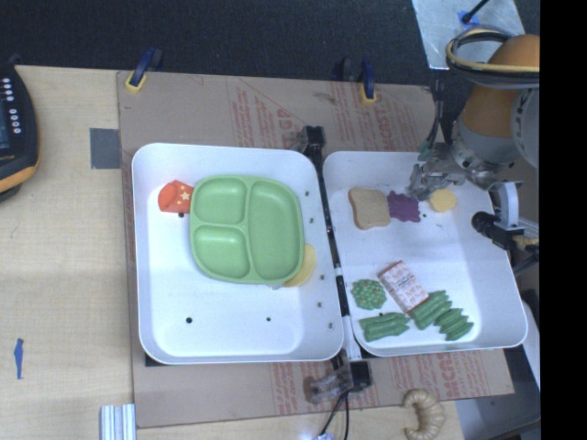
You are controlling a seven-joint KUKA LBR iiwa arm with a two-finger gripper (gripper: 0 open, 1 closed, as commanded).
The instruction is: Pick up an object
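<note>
Purple object (403, 206) in the right bin (495, 273), gripper (425, 180) poised just above-right: approach step; finger state cannot be told; descent and closure come next.

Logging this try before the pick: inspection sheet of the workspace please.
Surface: two white bins side by side, left bin, right bin, on a cardboard sheet.
Job's things: right bin holds toast slice, purple piece, yellow piece, green beans, red packet.
Clutter: green divided plate and red toy in left bin.
Grippers: gripper low over the purple piece, at right bin's far end.
Cables: black cable at near edge.
Surroundings: clamps, handheld controller.
</note>
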